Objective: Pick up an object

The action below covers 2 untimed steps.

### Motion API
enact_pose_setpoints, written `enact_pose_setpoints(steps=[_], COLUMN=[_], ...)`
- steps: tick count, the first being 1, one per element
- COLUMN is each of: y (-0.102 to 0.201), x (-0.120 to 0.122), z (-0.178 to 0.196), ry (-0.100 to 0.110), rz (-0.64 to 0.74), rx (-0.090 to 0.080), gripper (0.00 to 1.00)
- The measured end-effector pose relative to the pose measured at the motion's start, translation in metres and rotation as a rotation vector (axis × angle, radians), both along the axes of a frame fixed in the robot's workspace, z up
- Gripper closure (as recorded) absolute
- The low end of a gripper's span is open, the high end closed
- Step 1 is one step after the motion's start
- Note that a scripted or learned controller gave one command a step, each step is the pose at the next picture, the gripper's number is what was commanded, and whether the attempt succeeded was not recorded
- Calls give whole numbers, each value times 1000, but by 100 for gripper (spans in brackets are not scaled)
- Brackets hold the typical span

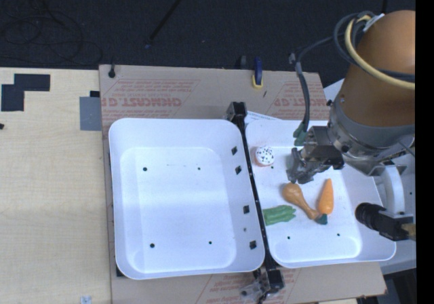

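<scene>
The right bin (325, 248) holds a small white ball with dots (264, 155), a tan pear-shaped piece (299, 198), an orange carrot (326, 198) and a green piece (278, 214). My gripper (303, 172) hangs low over the right bin, just above the tan piece and to the right of the dotted ball. Its dark fingers point down and to the left. Nothing shows between them.
The left bin (176, 201) lies beside the right one, with a black divider (245, 180) between them. Both rest on a cardboard sheet (176, 96). My arm's orange and grey body (380, 85) covers the right bin's far right corner.
</scene>
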State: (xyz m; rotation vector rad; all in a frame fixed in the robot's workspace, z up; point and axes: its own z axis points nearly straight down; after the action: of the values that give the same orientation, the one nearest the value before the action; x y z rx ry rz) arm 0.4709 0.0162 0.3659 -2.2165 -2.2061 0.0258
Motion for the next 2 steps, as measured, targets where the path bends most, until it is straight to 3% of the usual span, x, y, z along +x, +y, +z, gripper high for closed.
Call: enact_pose_setpoints(steps=[1,2], y=[-15,-19], x=[49,3], z=[53,-1], ry=[-23,-14], rz=[4,4], rx=[0,2], gripper=[100,100])
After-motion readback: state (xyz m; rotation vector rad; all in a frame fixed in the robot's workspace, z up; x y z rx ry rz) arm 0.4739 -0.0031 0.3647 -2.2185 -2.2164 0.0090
